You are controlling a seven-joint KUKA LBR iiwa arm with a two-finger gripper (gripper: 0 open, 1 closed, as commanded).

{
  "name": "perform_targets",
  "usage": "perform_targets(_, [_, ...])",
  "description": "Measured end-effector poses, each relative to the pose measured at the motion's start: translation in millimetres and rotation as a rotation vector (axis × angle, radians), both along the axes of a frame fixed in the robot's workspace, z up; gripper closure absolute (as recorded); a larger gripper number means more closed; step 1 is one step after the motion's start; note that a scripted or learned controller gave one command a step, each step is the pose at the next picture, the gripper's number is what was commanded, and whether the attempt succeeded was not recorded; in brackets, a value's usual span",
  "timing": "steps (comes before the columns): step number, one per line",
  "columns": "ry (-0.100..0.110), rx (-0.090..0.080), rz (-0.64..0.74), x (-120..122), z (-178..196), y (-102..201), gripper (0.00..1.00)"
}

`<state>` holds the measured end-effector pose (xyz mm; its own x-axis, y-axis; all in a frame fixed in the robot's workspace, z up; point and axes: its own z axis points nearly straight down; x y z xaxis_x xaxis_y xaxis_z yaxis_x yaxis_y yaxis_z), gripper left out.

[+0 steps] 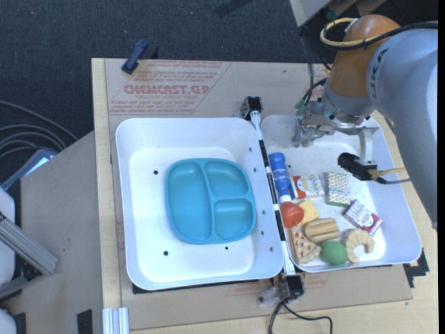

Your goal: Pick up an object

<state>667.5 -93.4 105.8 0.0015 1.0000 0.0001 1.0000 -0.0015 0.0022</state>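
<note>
My gripper (311,135) hangs over the far end of the right bin (398,207), above bare white floor, with no object under it. Toy food lies nearer the front of this bin. A blue bottle (279,175) lies along the left wall. A red tomato (291,214), a hot dog bun (321,228), a green lime (334,252), a croissant (360,240) and a waffle wedge (302,245) crowd the front. Small cartons (338,186) (363,216) lie in the middle, a hand's width in front of the gripper.
The left bin (139,172) holds a blue divided plate (211,200). A black clip (252,106) sits at the far end of the wall between the bins. A blue clamp (134,56) lies on the board's far left corner.
</note>
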Motion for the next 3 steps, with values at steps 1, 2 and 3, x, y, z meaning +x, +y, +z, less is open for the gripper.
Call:
perform_targets(1, [0.001, 0.0, 0.0, 0, 0, 0, 0.0])
perform_targets(2, [0.005, 0.001, 0.002, -1, -21, 0, 0.0])
perform_targets(3, [0.003, 0.001, 0.002, 0, -10, 1, 1.0])
